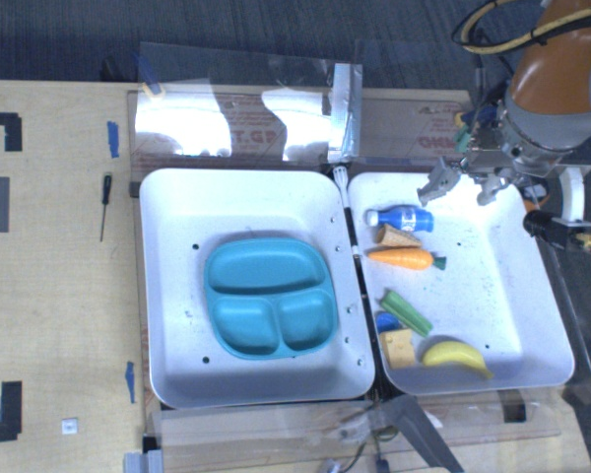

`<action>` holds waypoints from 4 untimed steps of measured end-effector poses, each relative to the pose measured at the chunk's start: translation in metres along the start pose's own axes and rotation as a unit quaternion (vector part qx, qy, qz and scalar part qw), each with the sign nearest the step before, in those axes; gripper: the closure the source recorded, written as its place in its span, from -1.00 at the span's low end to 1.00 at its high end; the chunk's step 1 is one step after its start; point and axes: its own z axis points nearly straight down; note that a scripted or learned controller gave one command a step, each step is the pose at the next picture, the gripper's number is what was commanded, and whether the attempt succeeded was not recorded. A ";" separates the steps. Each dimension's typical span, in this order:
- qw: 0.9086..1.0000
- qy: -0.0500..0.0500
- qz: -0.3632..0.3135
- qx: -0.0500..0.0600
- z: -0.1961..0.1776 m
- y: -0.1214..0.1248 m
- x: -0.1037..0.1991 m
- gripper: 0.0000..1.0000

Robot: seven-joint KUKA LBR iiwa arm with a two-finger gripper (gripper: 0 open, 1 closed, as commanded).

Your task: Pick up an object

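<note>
Blue bottle (pixel 402 219) near open tool (pixel 463 187)

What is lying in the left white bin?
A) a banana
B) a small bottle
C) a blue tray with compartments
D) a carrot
C: the blue tray with compartments lies in the left bin, while the banana, carrot and small bottle are all in the right bin.
</note>
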 end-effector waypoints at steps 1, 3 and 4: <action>0.998 -0.001 -0.057 -0.002 0.003 0.010 0.013 -1.00; 0.999 0.000 0.047 -0.004 0.165 -0.064 -0.002 -1.00; 0.995 0.000 0.099 0.010 0.167 0.052 -0.014 -1.00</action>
